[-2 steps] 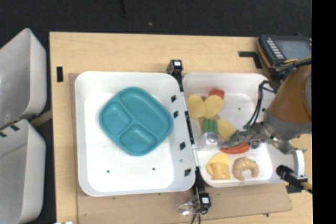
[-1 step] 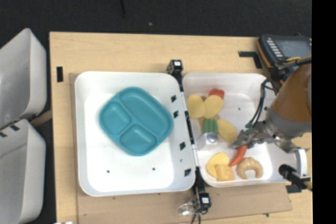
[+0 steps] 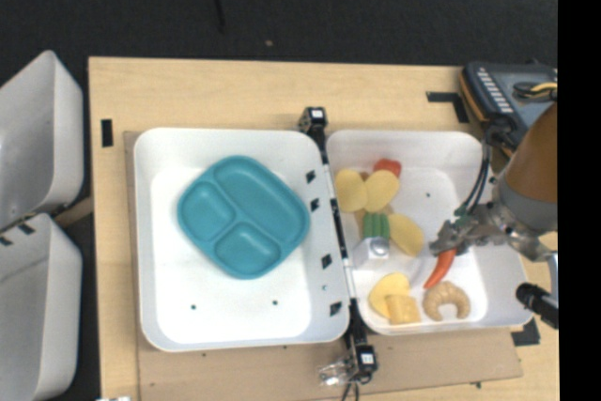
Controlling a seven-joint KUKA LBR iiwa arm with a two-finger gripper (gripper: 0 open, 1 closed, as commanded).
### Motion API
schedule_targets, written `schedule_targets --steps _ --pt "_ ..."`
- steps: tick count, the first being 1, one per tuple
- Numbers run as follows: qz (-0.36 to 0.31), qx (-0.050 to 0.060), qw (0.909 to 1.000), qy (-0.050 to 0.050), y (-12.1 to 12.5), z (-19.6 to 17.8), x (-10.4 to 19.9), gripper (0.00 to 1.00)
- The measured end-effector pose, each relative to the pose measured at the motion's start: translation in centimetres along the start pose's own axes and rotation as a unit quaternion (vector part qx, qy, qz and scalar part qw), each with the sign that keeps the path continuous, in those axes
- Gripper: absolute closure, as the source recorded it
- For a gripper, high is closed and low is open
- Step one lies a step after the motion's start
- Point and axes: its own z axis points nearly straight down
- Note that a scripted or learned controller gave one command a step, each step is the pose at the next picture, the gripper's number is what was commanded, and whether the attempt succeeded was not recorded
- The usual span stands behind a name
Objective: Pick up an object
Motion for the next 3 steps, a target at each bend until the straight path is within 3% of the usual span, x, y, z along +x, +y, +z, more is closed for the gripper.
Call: schedule_targets --steps 2,3 --pt "-0.003 -0.001 1.0000 -0.001 0.5 -9.1 -0.5 1.00" --pt "-0.005 0.000 1.0000 0.001 4.2 -9.6 4.2 1.00"
